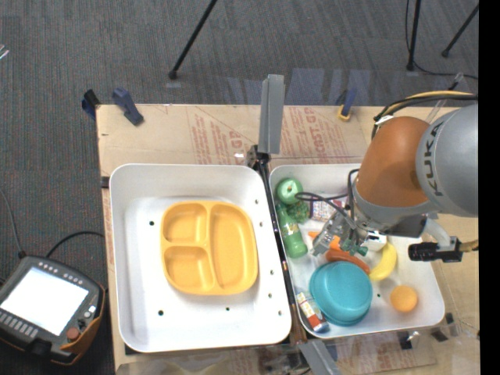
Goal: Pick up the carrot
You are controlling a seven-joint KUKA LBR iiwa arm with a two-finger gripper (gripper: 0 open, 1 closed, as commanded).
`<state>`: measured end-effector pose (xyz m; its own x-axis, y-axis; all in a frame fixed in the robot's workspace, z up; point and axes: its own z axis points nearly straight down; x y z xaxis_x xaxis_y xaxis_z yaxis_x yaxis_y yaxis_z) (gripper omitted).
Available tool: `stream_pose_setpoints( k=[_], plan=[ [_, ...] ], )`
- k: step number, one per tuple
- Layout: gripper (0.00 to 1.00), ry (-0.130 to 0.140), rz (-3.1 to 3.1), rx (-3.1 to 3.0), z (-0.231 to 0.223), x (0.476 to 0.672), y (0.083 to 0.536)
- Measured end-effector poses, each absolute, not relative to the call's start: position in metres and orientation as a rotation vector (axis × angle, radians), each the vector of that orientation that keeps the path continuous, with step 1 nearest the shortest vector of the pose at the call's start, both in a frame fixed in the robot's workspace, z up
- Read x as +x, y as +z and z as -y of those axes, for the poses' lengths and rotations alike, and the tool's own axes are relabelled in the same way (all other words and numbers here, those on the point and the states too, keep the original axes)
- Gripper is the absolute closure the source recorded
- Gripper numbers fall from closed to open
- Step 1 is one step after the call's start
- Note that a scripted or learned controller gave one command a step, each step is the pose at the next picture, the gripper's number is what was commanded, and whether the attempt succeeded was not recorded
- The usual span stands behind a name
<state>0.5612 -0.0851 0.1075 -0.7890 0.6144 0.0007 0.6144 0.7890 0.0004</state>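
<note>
Pincer: the grey two-finger pincer (341,239) is down in the right bin, its tips over an orange piece just above the bowl; whether it is wide, narrow or gripping I cannot tell, since the wrist and clutter hide the tips.
Carrot: the orange tapered carrot (346,254) seems to be that orange piece, lying in the right bin between the bowl's far rim and the pincer, partly covered by both.
Step in hand: by my reading, the reach and close on the carrot; no lift shows.
Next move: it calls for a firm close on the carrot alone, then a straight rise clear of the bowl and banana, which crowd it.
Near, right bin: one round teal plastic bowl (341,292); one small flat red-and-white packet (309,311) at the bowl's left edge; one round orange fruit (403,298) near the right corner.
Middle, right bin: one yellow curved banana (383,262) just right of the carrot; one green plastic bottle (294,237) lying along the left wall.
Far, right bin: one green apple (289,190); one dark flat packet (322,206) beside it, hard to identify.
Left bin: one yellow three-compartment plastic plate (209,248) in the shallow white bin (133,209).
Bins: two, side by side on the brown board tabletop (195,131); the second white bin (431,307) holds the clutter.
Arm: one, grey with an orange band (394,170).
</note>
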Motion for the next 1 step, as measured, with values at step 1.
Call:
stream_pose_setpoints(
  k=[1],
  plan=[
    [1.0, 0.0, 2.779, -1.466, 0.0474, 0.5419, 0.1875]
  ],
)
